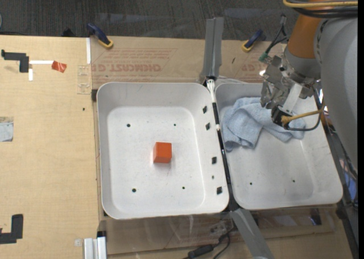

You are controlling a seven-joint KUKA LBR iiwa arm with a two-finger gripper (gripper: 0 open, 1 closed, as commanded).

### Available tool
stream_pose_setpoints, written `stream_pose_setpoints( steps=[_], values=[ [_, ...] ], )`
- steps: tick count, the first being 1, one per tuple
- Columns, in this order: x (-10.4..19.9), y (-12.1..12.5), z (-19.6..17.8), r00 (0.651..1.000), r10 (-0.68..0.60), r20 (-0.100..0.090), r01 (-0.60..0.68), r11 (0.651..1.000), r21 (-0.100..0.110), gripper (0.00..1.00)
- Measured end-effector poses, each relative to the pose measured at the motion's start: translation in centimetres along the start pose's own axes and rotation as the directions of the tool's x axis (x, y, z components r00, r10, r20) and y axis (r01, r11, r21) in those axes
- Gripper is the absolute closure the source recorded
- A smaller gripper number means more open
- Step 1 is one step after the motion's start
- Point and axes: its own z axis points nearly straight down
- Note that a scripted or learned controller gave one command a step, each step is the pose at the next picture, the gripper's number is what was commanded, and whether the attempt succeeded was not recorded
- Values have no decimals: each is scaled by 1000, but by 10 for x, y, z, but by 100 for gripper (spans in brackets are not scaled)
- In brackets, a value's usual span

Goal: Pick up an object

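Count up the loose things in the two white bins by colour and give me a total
Orange: 1, the block in the left bin.
Light blue: 1, the cloth in the right bin, under the gripper.
Total: 2

- The brown cardboard sheet point(151, 59) lying on the counter, at about 12 o'clock from the left bin point(108, 138), carries red printing that sits upside down from here. One line seems to read "CHEMCYST"; I can't be sure.
- The remaining red print is too blurred to read.
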Motion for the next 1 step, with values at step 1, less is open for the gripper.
stream_pose_setpoints(
  steps=[1],
  values=[
    [24, 17, -1, 946, 323, 0, -323, 946, 0, 100]
  ],
)
